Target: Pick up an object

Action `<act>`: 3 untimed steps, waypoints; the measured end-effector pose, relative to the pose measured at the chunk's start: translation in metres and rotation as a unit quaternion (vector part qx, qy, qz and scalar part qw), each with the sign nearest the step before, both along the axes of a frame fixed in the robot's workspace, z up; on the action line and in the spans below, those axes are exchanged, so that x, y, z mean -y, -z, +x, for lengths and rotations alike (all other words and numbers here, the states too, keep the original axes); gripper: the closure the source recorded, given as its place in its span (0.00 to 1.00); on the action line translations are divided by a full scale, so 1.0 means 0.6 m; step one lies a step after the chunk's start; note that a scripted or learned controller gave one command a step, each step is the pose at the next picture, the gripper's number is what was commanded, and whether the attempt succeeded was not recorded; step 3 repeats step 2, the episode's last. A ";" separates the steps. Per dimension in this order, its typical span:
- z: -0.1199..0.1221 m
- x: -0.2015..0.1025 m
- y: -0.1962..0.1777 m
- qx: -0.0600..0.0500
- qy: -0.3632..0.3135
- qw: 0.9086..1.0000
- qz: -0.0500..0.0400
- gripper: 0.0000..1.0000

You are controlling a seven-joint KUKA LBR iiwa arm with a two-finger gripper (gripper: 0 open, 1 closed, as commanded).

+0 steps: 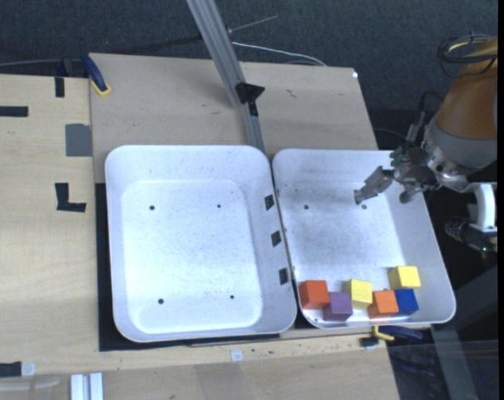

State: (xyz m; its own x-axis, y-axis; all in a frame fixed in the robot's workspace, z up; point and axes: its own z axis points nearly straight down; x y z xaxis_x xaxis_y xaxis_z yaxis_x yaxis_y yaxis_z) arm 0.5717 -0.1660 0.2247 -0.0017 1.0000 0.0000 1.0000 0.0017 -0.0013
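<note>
The pincer (pixel 383 185) hangs over the upper right part of the right bin (pixel 335 167), close to that bin's right rim, with the grey arm (pixel 464 127) reaching out behind it past the rim. Whether the pincer is open or closed cannot be told, since its tips are small and dark against the white floor; nothing shows between them. Below the pincer lies a broad bare stretch of bin floor. Well below it, crowded against the bin's near rim, sit the blocks: an orange block (pixel 314 292), a purple block (pixel 341 305), a yellow block (pixel 361 292), a second orange block (pixel 385 302) touching a blue block (pixel 406 301), and another yellow block (pixel 405 276) just above them. Far to the pincer's left is the left bin (pixel 127 223), on the table (pixel 152 98).
</note>
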 end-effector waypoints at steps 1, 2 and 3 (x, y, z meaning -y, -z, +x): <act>-0.050 0.008 -0.080 0.002 0.001 1.000 -0.001 0.00; -0.111 0.005 -0.111 0.001 0.001 1.000 0.000 0.00; -0.111 0.005 -0.111 0.001 0.001 1.000 0.000 0.00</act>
